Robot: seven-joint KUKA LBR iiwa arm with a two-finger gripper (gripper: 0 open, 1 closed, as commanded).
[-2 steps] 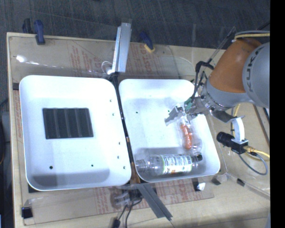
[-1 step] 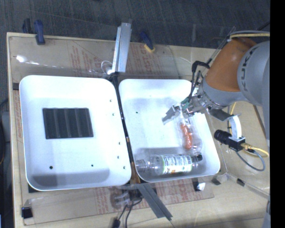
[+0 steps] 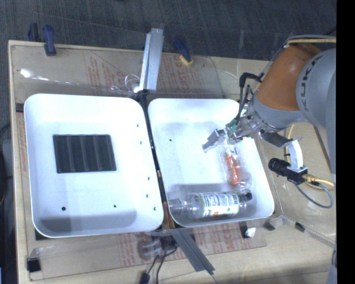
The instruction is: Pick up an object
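Here, clear plastic bottle (image 3: 210,204), orange packet (image 3: 234,167), glossy white bin (image 3: 183,114), jaws state unclear

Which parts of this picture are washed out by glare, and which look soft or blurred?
In the camera view, the left shallow white plastic bin is nearly blown out; the clear plastic bottle along the right white bin's near wall shows specular glints; the grey arm's claw looks soft, so its fingers are unclear.

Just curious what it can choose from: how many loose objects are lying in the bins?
3 that I can see. A dark ridged tray lies in the left bin. In the right bin, a clear bottle lies along the near wall and an orange packet sits above it.
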